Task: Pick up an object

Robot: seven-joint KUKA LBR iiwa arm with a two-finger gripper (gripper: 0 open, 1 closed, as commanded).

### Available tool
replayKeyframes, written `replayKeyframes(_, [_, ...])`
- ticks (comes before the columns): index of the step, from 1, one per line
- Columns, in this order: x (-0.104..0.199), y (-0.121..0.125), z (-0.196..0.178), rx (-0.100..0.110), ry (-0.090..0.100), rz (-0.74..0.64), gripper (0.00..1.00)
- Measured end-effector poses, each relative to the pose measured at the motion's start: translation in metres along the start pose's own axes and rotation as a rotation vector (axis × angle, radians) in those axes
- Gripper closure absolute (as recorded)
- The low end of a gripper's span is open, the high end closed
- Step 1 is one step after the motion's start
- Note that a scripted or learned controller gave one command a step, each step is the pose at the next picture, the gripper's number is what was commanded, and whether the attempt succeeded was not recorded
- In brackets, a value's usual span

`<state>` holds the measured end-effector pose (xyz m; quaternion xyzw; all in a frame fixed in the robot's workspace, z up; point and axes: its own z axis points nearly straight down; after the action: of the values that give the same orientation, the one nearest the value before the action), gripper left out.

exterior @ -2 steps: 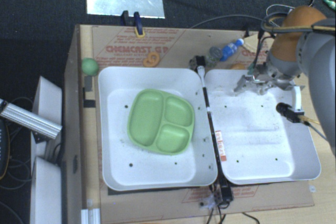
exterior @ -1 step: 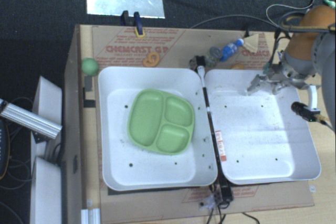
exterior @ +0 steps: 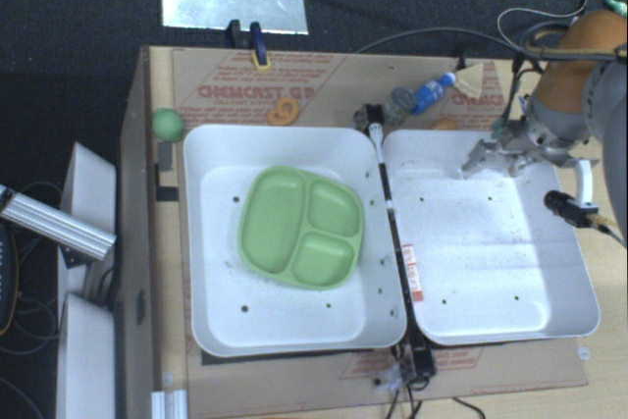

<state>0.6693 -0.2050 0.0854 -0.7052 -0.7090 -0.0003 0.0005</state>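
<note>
1. Task item: a green tray lies flat in the left bin, roughly central, slightly turned against the bin walls. It is the sole loose item in either bin.
2. Tray form: rounded-square outline, three recessed compartments, one long on the left and two smaller on the right, divided by raised ridges. Surface is smooth, matte, uniformly pale green; it looks like moulded plastic.
3. Handling, judged: likely light and stiff, not fragile. It is broad and low, so a grasp across the full width looks unworkable. The smooth finish may slip under a shallow pinch.
4. Grasp site, judged: the raised outer rim or one of the dividing ridges, with one finger inside a compartment and one outside. The rim sits close to the bin floor, so clearance beneath looks slight.
5. Tool: positioned over the far part of the right bin, near its far wall, well apart from the tray. Metal fingers appear spread, with nothing between them.
6. Bins: shallow white plastic, rounded corners, floors speckled with small dark marks, side by side and touching along a central seam.
7. Desk: tan board with red printed lettering; a green ball sits just outside the left bin's far-left corner.
</note>
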Motion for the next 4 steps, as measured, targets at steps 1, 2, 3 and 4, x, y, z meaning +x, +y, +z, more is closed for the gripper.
replayKeyframes(1, [0.008,0.000,0.000,-0.003,-0.002,0.001,0.00])
replayKeyframes(2, [0.000,0.000,0.000,-0.002,0.001,0.002,0.00])
replayKeyframes(3, [-0.001,0.002,-0.012,-0.008,-0.002,0.000,1.00])
replayKeyframes(4, [-0.001,0.002,-0.012,-0.008,-0.003,-0.001,0.00])
